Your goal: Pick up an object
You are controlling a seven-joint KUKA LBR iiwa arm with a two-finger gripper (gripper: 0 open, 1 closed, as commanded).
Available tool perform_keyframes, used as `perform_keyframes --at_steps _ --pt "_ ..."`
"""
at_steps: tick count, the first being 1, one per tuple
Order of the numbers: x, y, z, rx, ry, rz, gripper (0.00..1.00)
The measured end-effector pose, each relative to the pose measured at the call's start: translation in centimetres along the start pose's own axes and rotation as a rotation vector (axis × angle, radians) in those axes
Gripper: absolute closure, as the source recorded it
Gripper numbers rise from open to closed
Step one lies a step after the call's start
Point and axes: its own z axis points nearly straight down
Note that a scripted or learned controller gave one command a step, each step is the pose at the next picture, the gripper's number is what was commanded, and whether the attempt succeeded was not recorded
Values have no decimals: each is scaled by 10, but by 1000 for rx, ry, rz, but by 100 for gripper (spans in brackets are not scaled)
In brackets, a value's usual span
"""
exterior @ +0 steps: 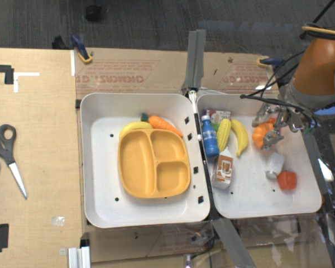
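Lowered into the right bin [268, 212] with the gripper [272, 132] just to the right of the orange [259, 136], touching it or very nearly so. Most likely set there to take the orange, since nothing else sits as close under the wrist. Cannot tell whether the jaws stand open or closed: cables and metal parts crowd that spot, and nothing is clearly seen between the jaws, so no hold can be claimed. Just left of the orange, a banana [241, 137] lying lengthwise, then a corn cob [224, 134] and a blue bottle [209, 138] further left, packed side by side, probably dropped there at random and harder to separate. Below and left of the orange, a small carton [223, 171] lying flat. Below and slightly right of the orange, a white cup [274, 165] on its side with a red tomato [287, 180] just beyond it. Well to the left of the orange, the left bin [95, 166] with a yellow divided plate [154, 163] and a carrot [164, 124] at its upper edge. Further left again, bare surface [33, 149]. Pick judged not yet done; orange apparently resting on the bin floor.
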Motion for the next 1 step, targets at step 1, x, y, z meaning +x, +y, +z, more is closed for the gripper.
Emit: perform_keyframes --at_steps 1 --pt "-28 61 -125 -5 5 -114 100"
